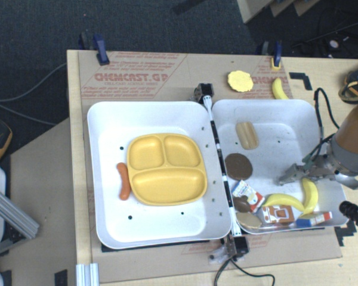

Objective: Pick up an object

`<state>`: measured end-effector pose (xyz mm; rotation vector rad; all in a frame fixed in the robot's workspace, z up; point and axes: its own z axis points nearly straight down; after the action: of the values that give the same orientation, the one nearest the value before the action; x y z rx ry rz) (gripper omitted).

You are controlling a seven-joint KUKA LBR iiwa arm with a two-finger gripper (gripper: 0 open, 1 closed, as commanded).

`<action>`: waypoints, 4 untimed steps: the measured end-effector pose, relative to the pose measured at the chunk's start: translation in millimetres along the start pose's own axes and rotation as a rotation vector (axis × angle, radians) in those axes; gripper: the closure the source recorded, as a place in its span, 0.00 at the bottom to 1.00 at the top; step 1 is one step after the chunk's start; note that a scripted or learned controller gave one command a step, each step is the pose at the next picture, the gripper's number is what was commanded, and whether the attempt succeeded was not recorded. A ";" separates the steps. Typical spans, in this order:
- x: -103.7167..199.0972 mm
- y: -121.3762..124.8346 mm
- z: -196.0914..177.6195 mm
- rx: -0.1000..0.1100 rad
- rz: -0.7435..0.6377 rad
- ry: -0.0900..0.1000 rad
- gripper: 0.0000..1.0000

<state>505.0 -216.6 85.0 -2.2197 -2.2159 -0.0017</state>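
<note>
Camera view: at the frame's right, the gripper [299, 173] hangs spread and holding nothing over the right bin [268, 109], just beside 2 bananas [293, 201] at lower right. Closing off-centre could nudge the curved fruit aside into the packets.

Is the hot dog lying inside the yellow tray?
No. The hot dog lies on the bin floor beside the yellow tray.

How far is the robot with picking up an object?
Done: the gripper sits low in the right bin, beside the upright banana. In hand: nothing is visibly between its fingers. Left: grasping and lifting an item; the bananas, round brown piece and tan piece all lie in the bin.
</note>
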 end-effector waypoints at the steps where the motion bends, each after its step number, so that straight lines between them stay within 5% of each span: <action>1: 0.7 2.7 -9.9 -0.005 -0.002 -0.004 1.00; 2: 65.2 97.1 -75.9 -0.016 -0.012 -0.007 1.00; 3: 60.5 91.2 -71.4 -0.003 -0.003 -0.005 0.00; 4: 109.9 164.2 1.8 -0.011 -0.008 -0.006 0.00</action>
<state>669.4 -107.0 83.1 -2.2194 -2.2337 -0.0076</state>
